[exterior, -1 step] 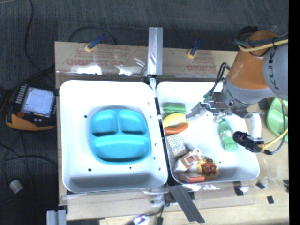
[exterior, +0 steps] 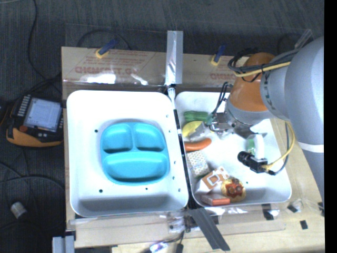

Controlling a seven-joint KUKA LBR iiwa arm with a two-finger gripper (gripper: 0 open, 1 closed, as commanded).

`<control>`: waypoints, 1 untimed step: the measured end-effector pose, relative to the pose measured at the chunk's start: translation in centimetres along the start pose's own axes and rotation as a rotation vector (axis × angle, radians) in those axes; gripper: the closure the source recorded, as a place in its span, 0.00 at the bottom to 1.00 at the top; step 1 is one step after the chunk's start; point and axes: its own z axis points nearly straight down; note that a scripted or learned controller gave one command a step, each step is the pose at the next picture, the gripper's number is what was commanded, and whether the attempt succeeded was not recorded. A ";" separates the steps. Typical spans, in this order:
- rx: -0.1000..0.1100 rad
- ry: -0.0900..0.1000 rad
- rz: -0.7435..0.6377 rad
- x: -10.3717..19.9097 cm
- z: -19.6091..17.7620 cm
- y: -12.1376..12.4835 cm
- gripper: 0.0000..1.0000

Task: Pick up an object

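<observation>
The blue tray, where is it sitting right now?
In the camera view, the blue tray lies in the middle of the left bin, across the divider from the cluttered right bin.

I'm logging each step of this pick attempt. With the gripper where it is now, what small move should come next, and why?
Probably a short descent. The gripper sits in the right bin beside the yellow item and the orange carrot-like piece, with nothing visibly held.

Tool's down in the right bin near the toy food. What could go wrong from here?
1. The tool sits at a tight cluster: yellow piece, green piece and orange carrot touch, so it may nudge or grab the wrong one.
2. That cluster lies against the bin's left wall, leaving little room.
3. The yellow cable hangs over the bin and could snag.
</observation>
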 end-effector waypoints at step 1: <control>-0.001 0.003 0.326 0.3 0.0 -2.4 0.00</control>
